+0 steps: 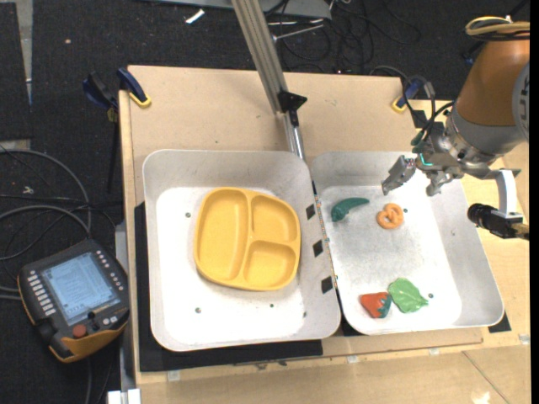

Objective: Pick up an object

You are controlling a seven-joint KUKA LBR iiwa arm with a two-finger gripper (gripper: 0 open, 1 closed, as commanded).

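My gripper (pixel 418 178) hangs over the far right part of the right bin (pixel 446 251), fingers spread apart with nothing between them. An orange pretzel-shaped piece (pixel 389 216) lies just below and to the left of it. A dark green curved piece (pixel 346 208) rests further left near the bin's left wall. Near the front of the same bin sit a light green leafy piece (pixel 408 295) and a red piece (pixel 374 305) with a teal bit, touching each other.
The left bin (pixel 168 251) holds a yellow divided plate (pixel 248 238). A slanted metal pole (pixel 265 53) runs from the top down to the seam between the bins. A teach pendant (pixel 72 297) lies on the floor at left.
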